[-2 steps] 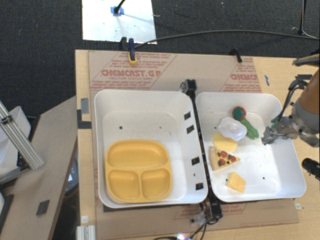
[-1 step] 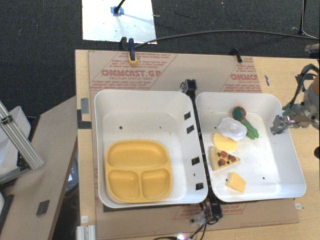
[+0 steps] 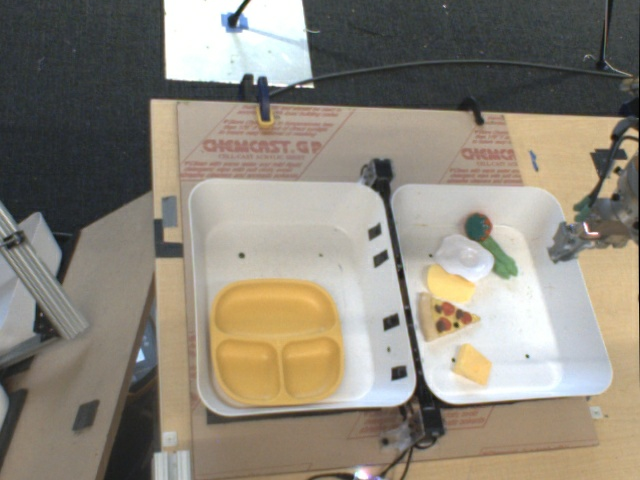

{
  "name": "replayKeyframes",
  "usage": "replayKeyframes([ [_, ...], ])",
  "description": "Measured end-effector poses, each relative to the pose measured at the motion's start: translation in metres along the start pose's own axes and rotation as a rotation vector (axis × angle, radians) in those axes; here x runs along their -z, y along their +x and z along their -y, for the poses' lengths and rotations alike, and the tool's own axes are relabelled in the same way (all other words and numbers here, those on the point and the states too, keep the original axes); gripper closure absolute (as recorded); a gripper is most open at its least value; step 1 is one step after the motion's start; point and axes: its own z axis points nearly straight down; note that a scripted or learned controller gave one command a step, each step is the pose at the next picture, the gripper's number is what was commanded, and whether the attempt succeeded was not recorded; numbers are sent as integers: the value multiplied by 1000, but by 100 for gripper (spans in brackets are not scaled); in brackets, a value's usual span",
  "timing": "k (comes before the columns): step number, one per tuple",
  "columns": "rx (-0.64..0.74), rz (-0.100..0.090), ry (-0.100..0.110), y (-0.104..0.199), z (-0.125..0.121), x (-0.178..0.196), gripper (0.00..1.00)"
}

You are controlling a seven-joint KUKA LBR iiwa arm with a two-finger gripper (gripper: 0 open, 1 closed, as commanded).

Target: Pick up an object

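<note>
Hand (image 3: 566, 243) right of food pile (image 3: 462, 286), apart.

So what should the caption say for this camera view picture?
Robot gripper at the right bin's edge, toy food beside it, yellow tray in the left bin.

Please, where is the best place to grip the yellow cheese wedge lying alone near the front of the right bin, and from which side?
Probably from above, fingers across the narrow sides of the cheese wedge. It lies flat and apart from the pizza slice, so both sides look free.
</note>
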Motion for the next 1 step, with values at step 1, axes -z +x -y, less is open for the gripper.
replayKeyframes([
  [1, 3, -2, 2, 50, 11, 7, 100],
])
